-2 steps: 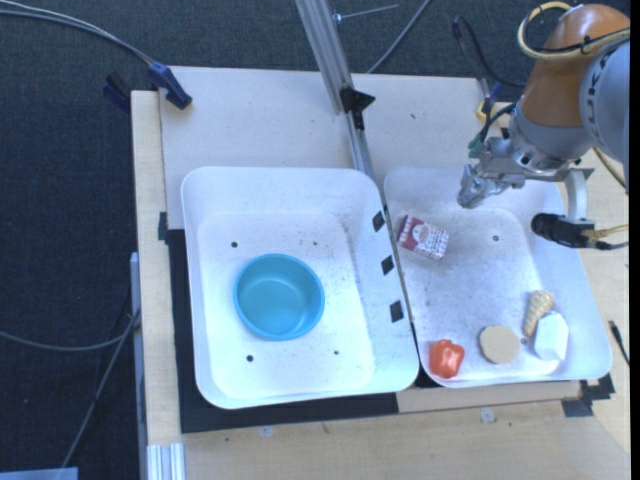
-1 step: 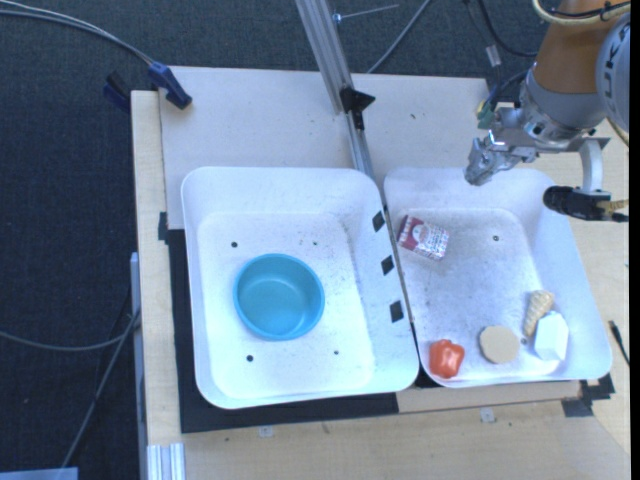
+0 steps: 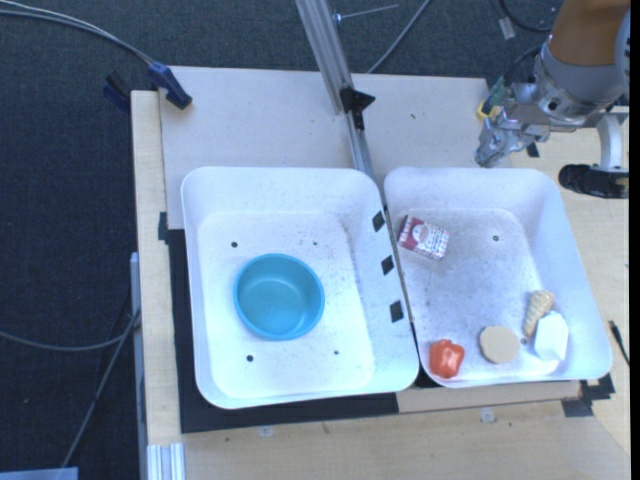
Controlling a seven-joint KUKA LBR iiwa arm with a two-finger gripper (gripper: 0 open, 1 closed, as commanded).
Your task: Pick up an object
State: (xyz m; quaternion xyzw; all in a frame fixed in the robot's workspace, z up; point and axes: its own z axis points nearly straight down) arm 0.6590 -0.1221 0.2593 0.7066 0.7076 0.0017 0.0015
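Note:
My gripper point(image 3: 492, 154) hangs beyond the far rim of the right bin point(image 3: 480, 178), above the bench, with nothing seen between its fingers. In that bin lie a small red and white carton point(image 3: 423, 238) near the far left, a red pepper point(image 3: 446, 358) at the near edge, a round tan biscuit point(image 3: 499, 344), a yellowish ridged piece point(image 3: 538, 312) and a white object point(image 3: 551, 336) at the near right. A blue bowl point(image 3: 279, 296) sits in the left bin point(image 3: 215, 368).
A metal pole point(image 3: 325, 38) slants up from between the bins. Black clips point(image 3: 388, 264) mark the seam between the bins. A blue clamp point(image 3: 170, 83) sits at the bench's far left corner. Cables run over the dark floor.

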